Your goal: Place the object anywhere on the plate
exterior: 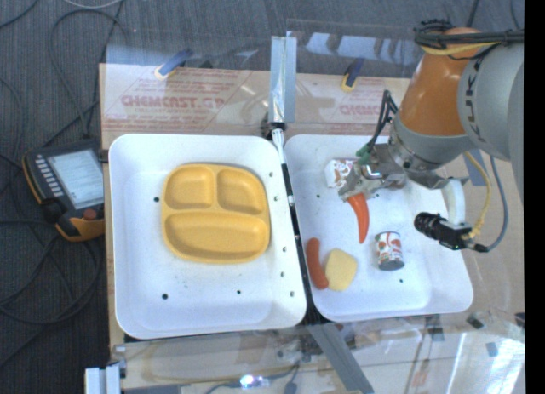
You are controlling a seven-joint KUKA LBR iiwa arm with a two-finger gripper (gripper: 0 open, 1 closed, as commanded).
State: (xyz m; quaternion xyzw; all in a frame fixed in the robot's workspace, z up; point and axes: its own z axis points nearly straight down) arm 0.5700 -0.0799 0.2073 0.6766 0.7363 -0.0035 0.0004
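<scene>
Inspector A: Camera view, looking down at a slant. Two white bins sit side by side on the tabletop (128, 111). The left bin (136, 299) carries a yellow divided plate (215, 212) with three compartments, lying flat near its middle.

Inspector B: And the right bin (434, 294)?

Inspector A: It holds an orange carrot-like piece (361, 214) lying roughly lengthwise, its upper end just beneath the gripper (368, 176). Below it to the left lie a red-orange sausage-shaped piece (316, 263) and a pale yellow block (341, 270), the two touching. A small can with a red and white label (389, 250) stands to the right of the block, apart from it. A white crumpled packet (338, 172) lies just left of the gripper.

Inspector B: The arm (451, 86)?

Inspector A: Grey with an orange band, it reaches in from the right over the right bin's upper half. The gripper is low, at the carrot piece's upper end.

Inspector B: State of the fingers?

Inspector A: It cannot be told whether they are spread or closed; the wrist body hides them. No object sits on the plate; the carrot piece rests on the right bin floor.

Inspector B: Surroundings?

Inspector A: A handheld control pendant (68, 184) lies on the floor left of the bench.
</scene>
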